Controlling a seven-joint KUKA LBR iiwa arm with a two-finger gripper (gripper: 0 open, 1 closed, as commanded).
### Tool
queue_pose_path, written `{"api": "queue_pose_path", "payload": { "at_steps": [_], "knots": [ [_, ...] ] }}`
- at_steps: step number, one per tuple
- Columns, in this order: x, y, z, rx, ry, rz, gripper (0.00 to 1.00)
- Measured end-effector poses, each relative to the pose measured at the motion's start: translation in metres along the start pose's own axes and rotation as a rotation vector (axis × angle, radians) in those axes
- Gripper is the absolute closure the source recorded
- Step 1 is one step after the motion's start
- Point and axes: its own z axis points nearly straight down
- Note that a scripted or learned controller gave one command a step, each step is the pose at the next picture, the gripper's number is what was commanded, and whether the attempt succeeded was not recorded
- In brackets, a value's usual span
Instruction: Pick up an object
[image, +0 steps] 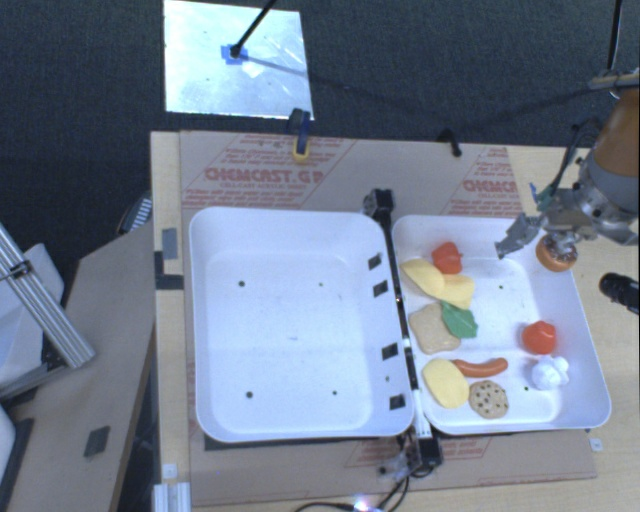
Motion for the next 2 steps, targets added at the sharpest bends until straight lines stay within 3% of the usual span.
{"api": "queue_pose_path", "payload": {
  "at_steps": [1,2],
  "knots": [
    [0.052,-0.032,0.1,0.007,0.004,-0.004,0.0],
    [0.068,-0.099,0.154,-0.005,0.0,0.001,0.0]
  ]
}}
